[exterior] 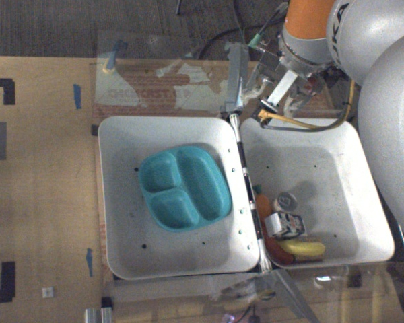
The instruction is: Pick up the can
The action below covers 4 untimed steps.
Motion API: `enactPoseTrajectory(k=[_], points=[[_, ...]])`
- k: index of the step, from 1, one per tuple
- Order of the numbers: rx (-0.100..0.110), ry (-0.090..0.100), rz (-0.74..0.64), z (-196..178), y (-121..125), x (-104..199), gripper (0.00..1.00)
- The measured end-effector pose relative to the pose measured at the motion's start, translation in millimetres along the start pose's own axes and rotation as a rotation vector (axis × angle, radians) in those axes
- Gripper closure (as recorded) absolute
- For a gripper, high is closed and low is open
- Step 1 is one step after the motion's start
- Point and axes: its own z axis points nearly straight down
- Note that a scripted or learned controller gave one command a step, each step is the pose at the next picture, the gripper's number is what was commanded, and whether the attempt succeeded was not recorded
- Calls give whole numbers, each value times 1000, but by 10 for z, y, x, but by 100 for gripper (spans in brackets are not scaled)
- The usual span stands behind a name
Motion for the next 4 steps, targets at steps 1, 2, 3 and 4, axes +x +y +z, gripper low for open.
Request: enactPoseTrajectory(k=[1,2,3,4], points=[[3,-1,-76,434,-429,-284,0],[7,-5,-78,372,-422,-275,100],[11,-9,-77,311,-409,-275,100],[-3,1,-302,-902,-136,278,100]])
